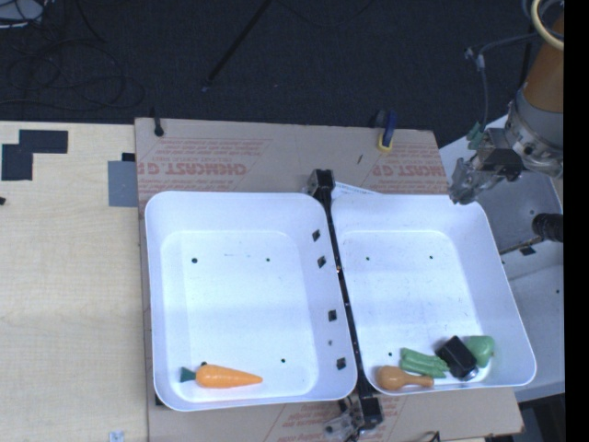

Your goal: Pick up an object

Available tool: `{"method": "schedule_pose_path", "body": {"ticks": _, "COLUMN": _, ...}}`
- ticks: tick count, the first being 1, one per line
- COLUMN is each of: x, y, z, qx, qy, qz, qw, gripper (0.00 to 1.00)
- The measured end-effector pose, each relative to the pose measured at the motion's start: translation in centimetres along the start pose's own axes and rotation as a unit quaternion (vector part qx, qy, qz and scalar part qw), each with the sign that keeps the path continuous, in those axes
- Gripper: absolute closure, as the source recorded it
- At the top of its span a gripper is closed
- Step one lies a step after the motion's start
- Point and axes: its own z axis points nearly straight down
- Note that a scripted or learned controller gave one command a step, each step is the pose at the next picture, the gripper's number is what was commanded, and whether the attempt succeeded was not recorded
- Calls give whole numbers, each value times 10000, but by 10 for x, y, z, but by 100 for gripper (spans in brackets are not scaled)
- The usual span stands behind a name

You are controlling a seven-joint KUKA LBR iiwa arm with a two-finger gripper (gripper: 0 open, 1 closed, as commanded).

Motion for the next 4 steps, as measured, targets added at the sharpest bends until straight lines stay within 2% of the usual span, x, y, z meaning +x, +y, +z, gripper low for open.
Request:
{"method": "schedule_pose_path", "body": {"ticks": 1, "x": -17, "y": -23, "z": 19, "qx": 34, "qy": 4, "qz": 17, "qw": 10000, "gripper": 100}}
{"method": "schedule_pose_path", "body": {"ticks": 2, "x": -21, "y": 33, "z": 73, "qx": 17, "qy": -1, "qz": -15, "qw": 10000, "gripper": 100}}
{"method": "schedule_pose_path", "body": {"ticks": 3, "x": -62, "y": 13, "z": 57, "qx": 7, "qy": -9, "qz": 21, "qw": 10000, "gripper": 100}}
{"method": "schedule_pose_path", "body": {"ticks": 4, "x": -78, "y": 4, "z": 51, "qx": 7, "qy": -1, "qz": 6, "qw": 10000, "gripper": 100}}
